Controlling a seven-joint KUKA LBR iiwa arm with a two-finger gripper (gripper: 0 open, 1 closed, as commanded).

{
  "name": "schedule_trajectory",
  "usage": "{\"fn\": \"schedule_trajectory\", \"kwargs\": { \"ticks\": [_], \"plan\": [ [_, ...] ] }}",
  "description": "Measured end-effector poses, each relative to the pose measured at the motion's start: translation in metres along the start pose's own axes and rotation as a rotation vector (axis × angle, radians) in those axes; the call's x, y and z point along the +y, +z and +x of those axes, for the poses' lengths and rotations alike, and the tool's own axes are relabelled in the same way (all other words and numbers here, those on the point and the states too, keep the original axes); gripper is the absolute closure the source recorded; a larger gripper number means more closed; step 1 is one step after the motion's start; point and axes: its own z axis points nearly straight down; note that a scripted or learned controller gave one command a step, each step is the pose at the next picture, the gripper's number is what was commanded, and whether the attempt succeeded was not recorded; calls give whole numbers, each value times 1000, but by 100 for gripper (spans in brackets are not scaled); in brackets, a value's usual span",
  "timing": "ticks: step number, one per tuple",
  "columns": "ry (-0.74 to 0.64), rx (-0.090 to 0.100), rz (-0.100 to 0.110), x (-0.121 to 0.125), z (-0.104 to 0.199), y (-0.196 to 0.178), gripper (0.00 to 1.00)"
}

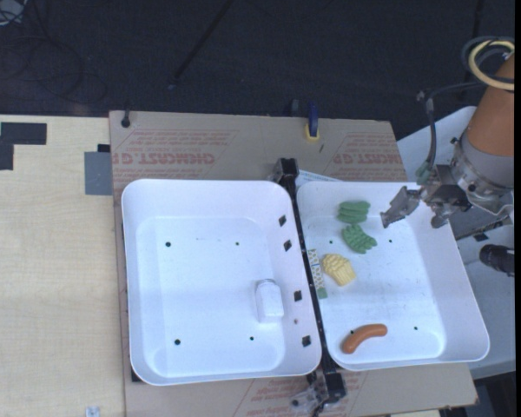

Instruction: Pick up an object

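While the arm reached in from your right, its gripper [417, 205] hung above the upper right part of the right bin [469, 320], with both fingers spread apart and nothing between them. One finger [397, 208] pointed down and to the left over the white floor; the other sat closer to the bin's right rim.

You had four objects in that bin. A green piece [353, 210] lay near the top, its long axis running roughly left to right. Just below it sat a second green piece [359, 238], long axis tilted from upper left to lower right; the two were close, and you could not tell whether they touched. Both lay a little to the left of the open fingers, apart from them. A yellow ridged object [338, 269] rested lower, near the divider between the bins, its length slanting from upper left to lower right. The orange sausage-shaped object [364, 338] lay near the front of the bin, well apart from the gripper, its long axis almost horizontal with the right end raised slightly.

In the left bin [148, 320] you had a single white blocky object [268, 300] right of centre, standing with its longer side running front to back.

Both bins rested on a brown cardboard sheet [208, 150] over the bench.
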Motion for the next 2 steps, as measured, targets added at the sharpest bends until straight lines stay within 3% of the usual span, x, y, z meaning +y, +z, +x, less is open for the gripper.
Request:
{"fn": "schedule_trajectory", "kwargs": {
  "ticks": [1,2],
  "plan": [
    [0,1,2,0,-1,-10,100],
    [-12,3,-10,-37,114,-144,100]
  ]
}}
